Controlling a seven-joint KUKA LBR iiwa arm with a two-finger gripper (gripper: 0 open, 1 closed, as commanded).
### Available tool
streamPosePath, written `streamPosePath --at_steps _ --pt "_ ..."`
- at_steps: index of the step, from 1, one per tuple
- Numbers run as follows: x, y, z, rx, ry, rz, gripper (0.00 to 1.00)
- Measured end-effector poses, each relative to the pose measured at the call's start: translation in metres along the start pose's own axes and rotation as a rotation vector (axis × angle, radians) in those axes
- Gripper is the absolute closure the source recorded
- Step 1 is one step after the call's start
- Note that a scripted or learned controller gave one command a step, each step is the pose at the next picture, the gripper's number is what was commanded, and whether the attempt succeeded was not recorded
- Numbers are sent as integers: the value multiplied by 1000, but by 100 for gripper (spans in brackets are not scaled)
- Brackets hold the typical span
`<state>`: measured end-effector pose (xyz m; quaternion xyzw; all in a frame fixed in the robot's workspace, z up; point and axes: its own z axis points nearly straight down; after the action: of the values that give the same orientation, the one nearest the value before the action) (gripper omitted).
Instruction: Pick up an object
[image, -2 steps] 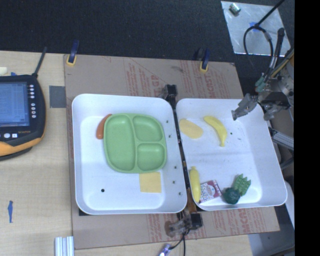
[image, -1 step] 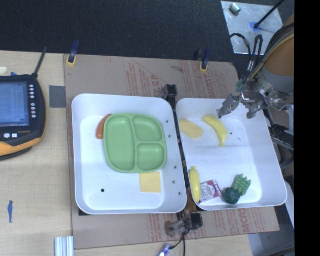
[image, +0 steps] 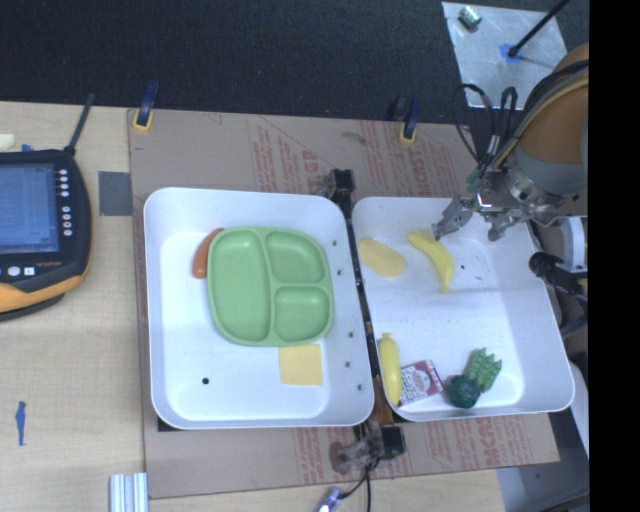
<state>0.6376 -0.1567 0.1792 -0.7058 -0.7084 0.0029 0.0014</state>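
My gripper (image: 470, 224) hangs over the far edge of the right bin (image: 520, 330), open, with nothing between its fingers. A yellow banana (image: 433, 257) lies just in front of it and slightly left. A pale yellow lemon-like piece (image: 381, 257) rests near the bin's left wall. At the near side sit a small corn cob (image: 389, 367), a red-and-white packet (image: 420, 381) and a green broccoli-like toy (image: 473, 379).
The left bin (image: 170, 300) holds a green divided plate (image: 270, 285), an orange-red piece (image: 203, 252) tucked by the plate's left rim, and a yellow square slice (image: 301, 364). A teach pendant (image: 35, 225) lies on the bench at far left.
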Motion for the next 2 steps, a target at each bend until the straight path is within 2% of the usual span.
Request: streamPosePath --at_steps 1,2 --pt "12 18 88 0 1 -2 0" --pt "5 19 56 -5 1 1 0"
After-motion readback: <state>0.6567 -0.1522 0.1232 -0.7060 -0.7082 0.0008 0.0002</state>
